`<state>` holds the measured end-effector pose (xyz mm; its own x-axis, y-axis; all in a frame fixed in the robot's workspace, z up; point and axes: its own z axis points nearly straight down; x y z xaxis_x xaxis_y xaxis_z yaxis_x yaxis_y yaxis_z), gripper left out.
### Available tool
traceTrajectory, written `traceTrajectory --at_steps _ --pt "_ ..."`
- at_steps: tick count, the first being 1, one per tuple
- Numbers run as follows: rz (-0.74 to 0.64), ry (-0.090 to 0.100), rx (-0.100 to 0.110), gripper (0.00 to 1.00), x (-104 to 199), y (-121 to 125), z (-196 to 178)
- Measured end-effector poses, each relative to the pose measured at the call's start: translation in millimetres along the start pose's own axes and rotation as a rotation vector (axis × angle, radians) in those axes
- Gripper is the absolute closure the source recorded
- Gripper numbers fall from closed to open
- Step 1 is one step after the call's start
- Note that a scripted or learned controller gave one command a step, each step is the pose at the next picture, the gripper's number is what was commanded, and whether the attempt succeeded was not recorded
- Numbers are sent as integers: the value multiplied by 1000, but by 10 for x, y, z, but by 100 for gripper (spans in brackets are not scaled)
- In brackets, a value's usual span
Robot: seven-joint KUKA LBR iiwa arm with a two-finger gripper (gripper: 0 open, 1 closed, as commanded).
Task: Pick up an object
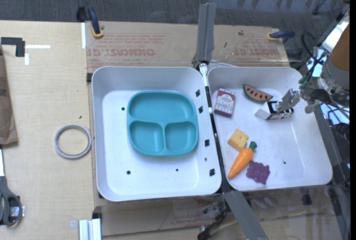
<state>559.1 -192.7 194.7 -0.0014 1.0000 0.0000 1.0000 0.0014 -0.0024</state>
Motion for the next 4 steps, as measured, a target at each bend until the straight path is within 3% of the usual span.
traceTrajectory --at_steps 1,2,3,4 --pt "-38 -1 -1 0 195 694 222" --pt "100 -1 -1 0 417 983 906" --pt "97 -4 -1 100 418 987 810" --pt "431 -1 -1 100 1263 998 30"
